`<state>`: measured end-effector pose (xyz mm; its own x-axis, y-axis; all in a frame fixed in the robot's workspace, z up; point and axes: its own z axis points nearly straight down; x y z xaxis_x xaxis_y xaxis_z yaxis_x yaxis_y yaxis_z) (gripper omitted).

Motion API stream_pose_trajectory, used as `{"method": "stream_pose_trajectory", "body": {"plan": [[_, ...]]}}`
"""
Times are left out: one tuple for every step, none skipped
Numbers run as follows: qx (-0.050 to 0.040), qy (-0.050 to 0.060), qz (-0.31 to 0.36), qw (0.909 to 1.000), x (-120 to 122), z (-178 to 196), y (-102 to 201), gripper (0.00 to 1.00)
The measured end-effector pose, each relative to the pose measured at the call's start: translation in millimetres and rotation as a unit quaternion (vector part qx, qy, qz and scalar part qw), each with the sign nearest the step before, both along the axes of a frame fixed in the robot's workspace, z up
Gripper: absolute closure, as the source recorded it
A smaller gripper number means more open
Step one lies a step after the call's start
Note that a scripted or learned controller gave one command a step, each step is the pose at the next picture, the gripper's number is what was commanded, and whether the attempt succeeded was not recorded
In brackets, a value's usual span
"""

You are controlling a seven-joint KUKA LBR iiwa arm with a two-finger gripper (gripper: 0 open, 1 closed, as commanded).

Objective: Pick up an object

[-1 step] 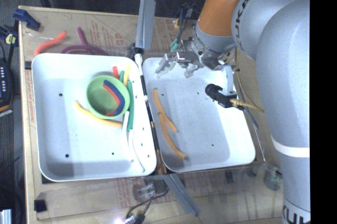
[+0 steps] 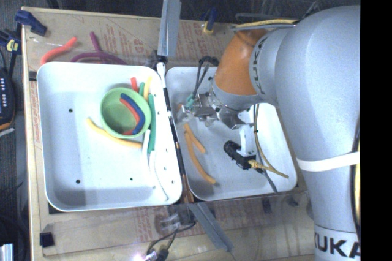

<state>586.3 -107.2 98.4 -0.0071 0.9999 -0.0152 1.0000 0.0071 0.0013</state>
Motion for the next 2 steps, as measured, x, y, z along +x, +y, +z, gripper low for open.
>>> {"method": "stream_pose_trajectory", "body": {"plan": [[0.0024,0.002,0.005,1.0000,0,9,4,1.00],[0.0074,0.002,0.114,0.9934,41,94,34,1.00]]}}
